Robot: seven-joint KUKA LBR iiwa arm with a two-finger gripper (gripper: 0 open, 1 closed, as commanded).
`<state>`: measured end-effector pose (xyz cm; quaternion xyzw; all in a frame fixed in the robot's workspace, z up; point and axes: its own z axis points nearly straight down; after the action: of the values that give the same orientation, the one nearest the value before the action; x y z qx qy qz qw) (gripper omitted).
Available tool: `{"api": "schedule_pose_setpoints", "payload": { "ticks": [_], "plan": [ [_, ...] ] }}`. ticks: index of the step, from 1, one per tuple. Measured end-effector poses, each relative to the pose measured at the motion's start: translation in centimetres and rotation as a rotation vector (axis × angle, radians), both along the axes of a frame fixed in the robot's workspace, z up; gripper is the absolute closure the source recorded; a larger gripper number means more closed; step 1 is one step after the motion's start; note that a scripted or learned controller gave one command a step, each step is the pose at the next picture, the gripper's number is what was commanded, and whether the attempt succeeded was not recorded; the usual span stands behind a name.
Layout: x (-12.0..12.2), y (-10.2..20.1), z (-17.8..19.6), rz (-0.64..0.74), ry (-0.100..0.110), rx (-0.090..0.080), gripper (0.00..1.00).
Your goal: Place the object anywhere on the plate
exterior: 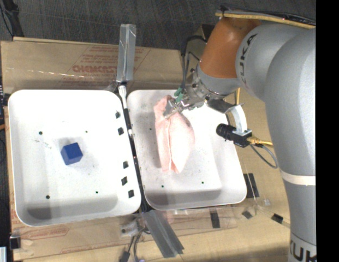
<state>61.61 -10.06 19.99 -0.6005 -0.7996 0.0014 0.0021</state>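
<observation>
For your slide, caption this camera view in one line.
KUKA arm's claw at the pink cloth in the right bin; blue cube in the left.

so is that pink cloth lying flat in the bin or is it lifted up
Partly lifted. The pink cloth hangs bunched from the gripper at its top end, while its lower end reaches the floor of the right bin.

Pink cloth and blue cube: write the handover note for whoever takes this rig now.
Gripper: at the top end of the pale pink crumpled cloth in the right white bin; whether it grips the cloth cannot be told.
Small blue cube: lying alone in the left white bin, untouched.
Done: nothing placed yet, as far as the view shows.
Left: no plate is recognisable here, so confirm the target and which object is meant before going on.
</observation>
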Motion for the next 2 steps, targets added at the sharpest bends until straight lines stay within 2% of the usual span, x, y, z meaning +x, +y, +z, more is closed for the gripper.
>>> {"api": "schedule_pose_setpoints", "payload": {
  "ticks": [1,2],
  "plan": [
    [0.1,0.1,3.0,0.007,-0.001,0.0,1.0],
    [-1.3,4.4,3.3,0.413,0.002,0.002,1.0]
  ]
}}
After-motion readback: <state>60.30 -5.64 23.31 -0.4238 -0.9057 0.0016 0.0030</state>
